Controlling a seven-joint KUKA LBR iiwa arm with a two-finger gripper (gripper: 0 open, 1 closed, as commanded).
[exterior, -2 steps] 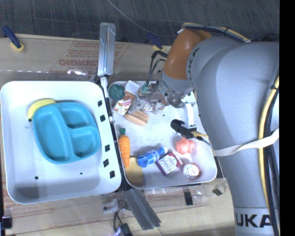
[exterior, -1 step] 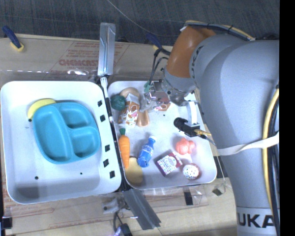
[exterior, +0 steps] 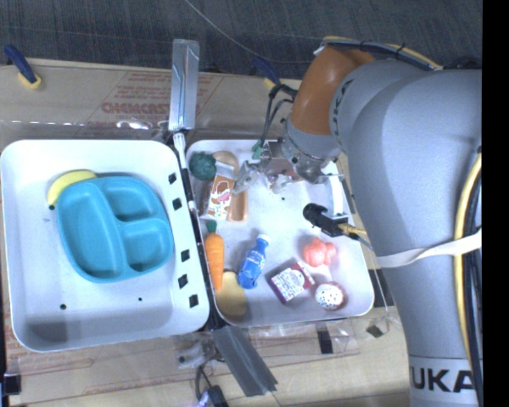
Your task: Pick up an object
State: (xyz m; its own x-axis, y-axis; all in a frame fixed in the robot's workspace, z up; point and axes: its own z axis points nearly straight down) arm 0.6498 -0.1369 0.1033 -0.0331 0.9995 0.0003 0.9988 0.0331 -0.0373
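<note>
The big grey arm (exterior: 407,185) comes in from the right and bends down over the right-hand bin (exterior: 356,299), its orange band (exterior: 322,87) riding high above the wrist. The wrist tips toward the bin's far left corner, and the gripper (exterior: 259,170) sits low there, close over the objects at that end. From where I stand I cannot tell how the gripper is set or whether it has anything; the metal parts blur together with what lies under them.

Taking the orange carrot (exterior: 215,259) by the bin's left wall as the mark: beyond it lies a pale packet with a printed label (exterior: 221,200), and further on a dark green round piece (exterior: 203,166), both just beside the gripper. Right of the carrot a blue bottle (exterior: 253,263) lies tilted. Nearer than the carrot rests a tan, rounded thing (exterior: 230,293). Further right of the bottle come a dark red packet (exterior: 289,282), a pink lump (exterior: 319,252) and a white speckled ball (exterior: 329,295).

Left of the carrot, in the other bin (exterior: 34,312), a blue divided tray (exterior: 114,225) covers most of a yellow banana (exterior: 68,182).
</note>
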